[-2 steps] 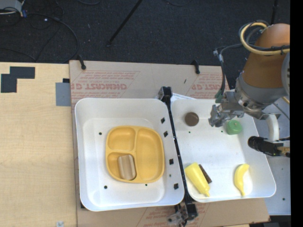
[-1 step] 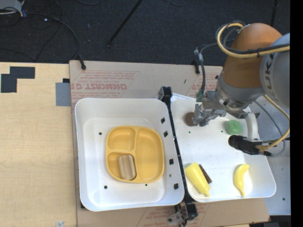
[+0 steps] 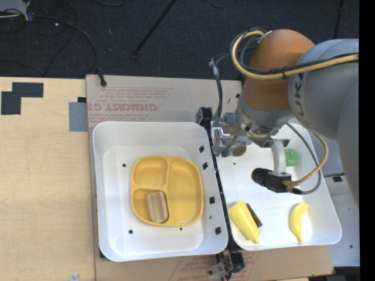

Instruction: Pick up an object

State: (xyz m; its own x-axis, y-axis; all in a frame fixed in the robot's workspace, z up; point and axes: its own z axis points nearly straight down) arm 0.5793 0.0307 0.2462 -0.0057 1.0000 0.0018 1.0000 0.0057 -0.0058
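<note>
The gripper (image 3: 228,144) hangs over the far left corner of the right bin (image 3: 272,206), close to the wall that this bin shares with the left bin (image 3: 111,157). The grey arm (image 3: 328,92) comes in from the right, and its orange band (image 3: 278,63) sits just above the wrist. From this slant the metal tool head is a tangle of bright parts against the white floor, and I cannot tell whether it is open or closed. A small brownish patch shows at its near right side. It is too blurred to name, and I cannot tell whether the tool touches or grips anything.

The loose things in the right bin lie apart from the tool. A green object (image 3: 290,156), partly hidden, sits to its right in the middle of the bin. A banana (image 3: 299,221) lies near the near right corner. A thick yellow object (image 3: 242,220) lies at the near left, with a small dark piece (image 3: 254,215) touching its right side.

In the left bin a yellow divided plate (image 3: 181,180) rests in the middle. A tan block (image 3: 156,206) sits in the plate's near left compartment, well apart from the gripper.
</note>
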